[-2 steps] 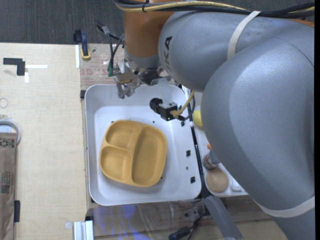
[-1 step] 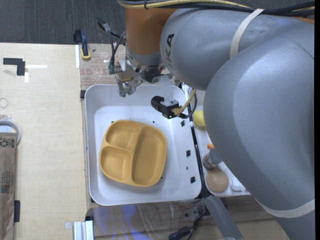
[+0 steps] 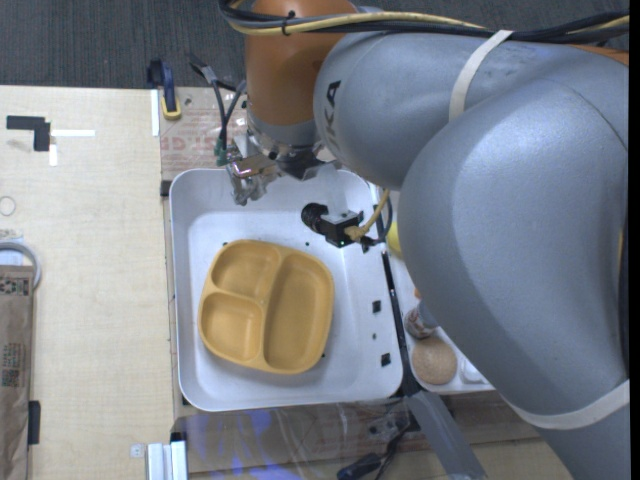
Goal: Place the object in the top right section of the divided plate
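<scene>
Bench (image 3: 80, 268) of pale wood seen from above, carrying a shallow white bin (image 3: 200, 228) with a tan divided plate (image 3: 265, 306) lying flat near its middle. The plate has three compartments, two smaller ones on the left and one long one on the right, and all three are bare. A large grey arm (image 3: 500, 218) with an orange band reaches in from the right and covers most of the second bin (image 3: 472, 376). The gripper (image 3: 243, 180) hangs over the first bin's upper left corner, apart from the plate; whether it is open or closed cannot be told, and nothing can be seen in its hold. The likeliest object to be placed is a small round tan object (image 3: 435, 362) lying in the second bin, close beside the arm and well apart from the plate. Judging from this, the task is at its beginning: the object is not yet picked up, and the carry and the placing into the plate's top right section are all left to do
</scene>
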Motion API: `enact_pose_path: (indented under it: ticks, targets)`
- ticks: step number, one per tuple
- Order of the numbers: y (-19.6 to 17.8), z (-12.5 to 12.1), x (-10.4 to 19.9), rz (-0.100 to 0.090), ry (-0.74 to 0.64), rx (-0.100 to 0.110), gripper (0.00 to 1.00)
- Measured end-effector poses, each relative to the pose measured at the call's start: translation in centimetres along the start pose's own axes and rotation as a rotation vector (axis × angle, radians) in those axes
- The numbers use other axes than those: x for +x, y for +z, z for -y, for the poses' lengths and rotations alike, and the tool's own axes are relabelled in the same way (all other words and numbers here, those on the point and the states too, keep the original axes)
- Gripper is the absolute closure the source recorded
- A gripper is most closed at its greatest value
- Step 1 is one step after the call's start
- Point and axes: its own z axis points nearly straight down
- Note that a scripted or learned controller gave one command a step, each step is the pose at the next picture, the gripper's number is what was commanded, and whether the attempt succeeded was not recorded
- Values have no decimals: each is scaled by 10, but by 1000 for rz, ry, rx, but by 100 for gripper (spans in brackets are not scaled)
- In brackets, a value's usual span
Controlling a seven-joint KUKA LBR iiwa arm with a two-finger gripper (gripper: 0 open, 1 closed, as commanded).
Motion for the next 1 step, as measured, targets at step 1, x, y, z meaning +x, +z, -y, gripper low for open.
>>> enact_pose_path:
  ticks: [1]
  targets:
    - [-9, 0, -1, 1, 1, 0, 100]
